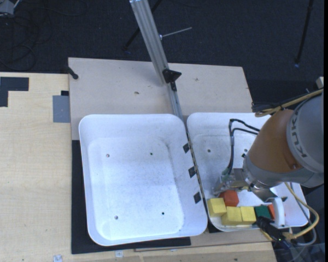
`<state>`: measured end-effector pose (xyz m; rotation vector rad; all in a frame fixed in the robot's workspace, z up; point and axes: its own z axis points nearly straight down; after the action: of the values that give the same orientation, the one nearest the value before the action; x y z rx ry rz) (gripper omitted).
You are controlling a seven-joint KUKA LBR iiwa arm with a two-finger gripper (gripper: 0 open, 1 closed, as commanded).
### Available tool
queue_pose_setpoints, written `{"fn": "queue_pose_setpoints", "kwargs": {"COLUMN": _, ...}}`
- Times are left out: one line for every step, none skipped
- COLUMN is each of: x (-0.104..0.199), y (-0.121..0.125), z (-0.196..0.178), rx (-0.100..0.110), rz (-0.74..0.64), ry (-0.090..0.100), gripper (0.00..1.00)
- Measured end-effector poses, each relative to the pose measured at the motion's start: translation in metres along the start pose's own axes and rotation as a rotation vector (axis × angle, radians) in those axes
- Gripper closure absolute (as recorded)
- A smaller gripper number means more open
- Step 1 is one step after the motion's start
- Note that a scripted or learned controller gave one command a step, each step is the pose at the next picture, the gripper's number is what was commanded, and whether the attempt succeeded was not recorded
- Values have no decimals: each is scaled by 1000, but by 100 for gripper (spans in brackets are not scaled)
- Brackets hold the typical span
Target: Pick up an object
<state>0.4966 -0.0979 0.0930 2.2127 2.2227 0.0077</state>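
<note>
My gripper (230,183) is low over the near part of the right bin (208,141), under the grey and orange wrist. Just below it lies a red block (230,197), close to the gripper or touching it. A yellow block (217,206) lies left of the red one. Two more yellow blocks (240,215) sit side by side at the bin's near rim. A green block (262,212) lies to their right, with a small orange piece (271,207) beside it. The arm hides much of the right bin.
The left bin (136,179) stands beside the right one, with black clips along the shared wall (190,171). A slanted aluminium rail (153,42) rises behind the bins. All the blocks crowd the near corner of the right bin.
</note>
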Motion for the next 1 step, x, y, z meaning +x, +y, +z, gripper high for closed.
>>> {"fn": "queue_pose_setpoints", "kwargs": {"x": 58, "y": 67, "z": -101, "rx": 0, "rz": -2, "ry": 2, "gripper": 100}}
